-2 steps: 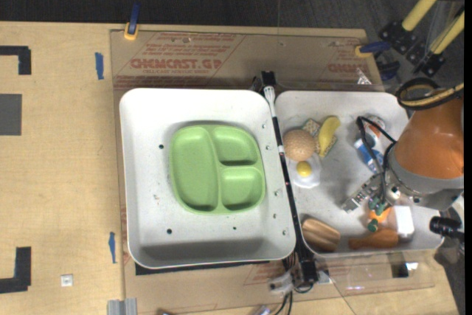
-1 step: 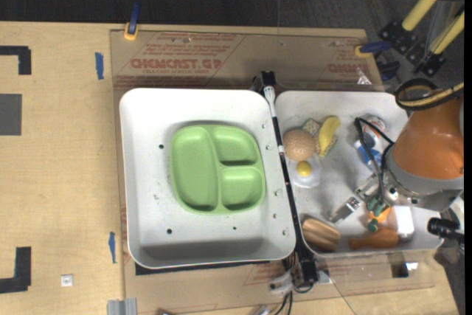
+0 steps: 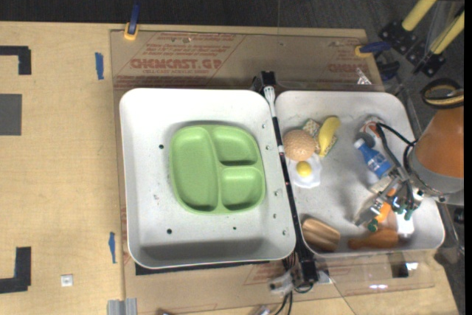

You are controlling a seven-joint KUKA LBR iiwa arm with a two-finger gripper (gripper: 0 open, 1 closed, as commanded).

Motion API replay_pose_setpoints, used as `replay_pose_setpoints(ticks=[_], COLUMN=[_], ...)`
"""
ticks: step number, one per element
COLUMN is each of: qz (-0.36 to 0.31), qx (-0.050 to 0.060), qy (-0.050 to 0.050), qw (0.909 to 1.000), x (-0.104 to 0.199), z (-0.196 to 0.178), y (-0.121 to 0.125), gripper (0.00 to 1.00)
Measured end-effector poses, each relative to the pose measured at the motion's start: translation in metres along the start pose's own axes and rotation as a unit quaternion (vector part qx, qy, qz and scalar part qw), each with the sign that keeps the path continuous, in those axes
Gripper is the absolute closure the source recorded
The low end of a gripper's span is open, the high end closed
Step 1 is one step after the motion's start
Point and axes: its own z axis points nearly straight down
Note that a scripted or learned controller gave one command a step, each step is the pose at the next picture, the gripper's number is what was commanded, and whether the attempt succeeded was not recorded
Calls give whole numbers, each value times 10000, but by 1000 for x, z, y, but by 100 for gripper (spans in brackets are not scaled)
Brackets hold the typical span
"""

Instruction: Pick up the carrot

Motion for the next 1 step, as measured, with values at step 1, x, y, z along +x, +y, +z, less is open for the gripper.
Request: replay_pose_setpoints(ticks=[1], qz=[-1573], qx=[20], qy=[1], qw=[9875], x=[12], z=[-1], y=[13], gripper=[0])
